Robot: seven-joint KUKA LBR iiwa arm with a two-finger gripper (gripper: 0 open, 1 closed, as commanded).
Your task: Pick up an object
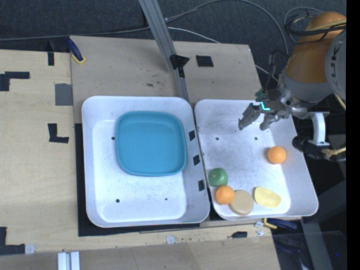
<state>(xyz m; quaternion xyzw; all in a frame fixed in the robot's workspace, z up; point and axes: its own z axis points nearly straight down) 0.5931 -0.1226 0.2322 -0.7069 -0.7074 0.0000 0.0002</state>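
The gripper [256,121] hovers over the right bin [225,120], fingers spread and pinching nothing. An orange ball [276,154] lies near it, apart.

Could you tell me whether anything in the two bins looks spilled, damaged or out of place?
Nothing stands out. The blue plate lies flat in the left bin. The right bin holds two orange balls, a green ball, a tan disc and a yellow piece, all intact.

A pale wooden bench [34,151] stands on dark carpet [84,10].
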